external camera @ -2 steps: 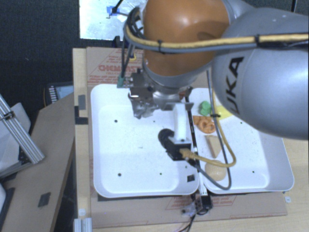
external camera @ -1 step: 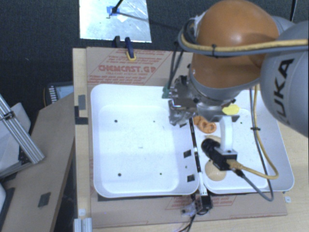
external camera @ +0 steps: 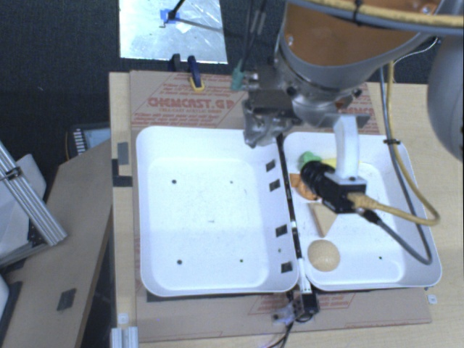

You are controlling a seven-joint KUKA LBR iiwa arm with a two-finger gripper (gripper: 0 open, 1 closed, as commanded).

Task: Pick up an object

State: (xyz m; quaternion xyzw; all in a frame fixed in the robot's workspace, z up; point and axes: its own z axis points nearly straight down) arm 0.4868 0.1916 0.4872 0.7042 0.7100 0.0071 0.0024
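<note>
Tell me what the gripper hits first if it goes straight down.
The gripper would likely meet the seam between the two bins, near its far end. Depth is unclear; it might land just inside the left bin.

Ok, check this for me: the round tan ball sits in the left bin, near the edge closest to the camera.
Wrong on the bin. The round tan ball sits in the right bin, not the left, near the edge closest to the camera, as the camera view shows.
</note>
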